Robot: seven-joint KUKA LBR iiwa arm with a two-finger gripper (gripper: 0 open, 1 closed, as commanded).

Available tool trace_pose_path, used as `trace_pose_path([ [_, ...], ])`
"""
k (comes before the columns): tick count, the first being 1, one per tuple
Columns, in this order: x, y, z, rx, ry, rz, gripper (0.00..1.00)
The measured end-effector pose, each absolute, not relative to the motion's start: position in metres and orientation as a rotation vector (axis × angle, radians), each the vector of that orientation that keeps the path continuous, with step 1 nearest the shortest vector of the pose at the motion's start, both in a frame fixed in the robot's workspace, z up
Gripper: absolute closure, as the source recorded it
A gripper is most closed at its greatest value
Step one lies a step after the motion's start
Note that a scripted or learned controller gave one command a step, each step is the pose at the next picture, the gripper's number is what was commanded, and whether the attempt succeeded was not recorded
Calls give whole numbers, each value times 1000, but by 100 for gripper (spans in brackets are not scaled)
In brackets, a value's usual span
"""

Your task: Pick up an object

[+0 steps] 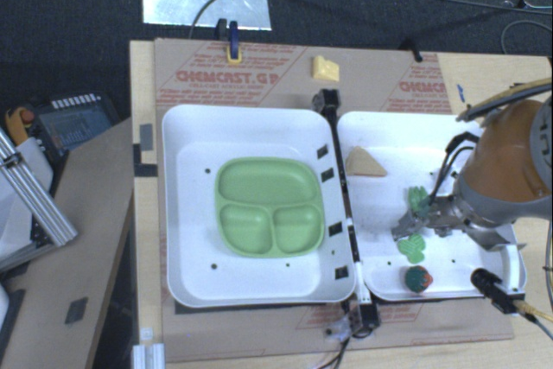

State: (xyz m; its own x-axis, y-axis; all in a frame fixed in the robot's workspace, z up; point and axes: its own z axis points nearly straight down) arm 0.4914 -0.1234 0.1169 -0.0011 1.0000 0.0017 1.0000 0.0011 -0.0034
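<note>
The right bin (484,134) holds a tan wedge (365,162) near its left wall. It also holds a green leafy piece (418,200), a second green bit (412,249), and a small red and green ball (418,278) by the front wall. My gripper (409,226) is down in this bin, between the two green bits and over them. Whether the two are one object I cannot tell. The orange-banded arm (510,160) reaches in from the right and hides the bin's right side.
The left bin (186,143) carries a green divided plate (265,206). A yellow block (326,68) lies on the cardboard behind the bins, and a blue and yellow clamp (232,40) sits at the back edge. A black divider (339,186) runs between the bins.
</note>
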Motion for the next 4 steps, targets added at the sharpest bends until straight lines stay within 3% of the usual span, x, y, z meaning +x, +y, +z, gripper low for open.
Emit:
trace_pose_path([
  [1,493,-124,130,-2222,-2224,-2,100],
  [3,497,-120,236,-2221,-2231,-6,100],
  [4,507,-74,240,-2212,-2233,-4,100],
])
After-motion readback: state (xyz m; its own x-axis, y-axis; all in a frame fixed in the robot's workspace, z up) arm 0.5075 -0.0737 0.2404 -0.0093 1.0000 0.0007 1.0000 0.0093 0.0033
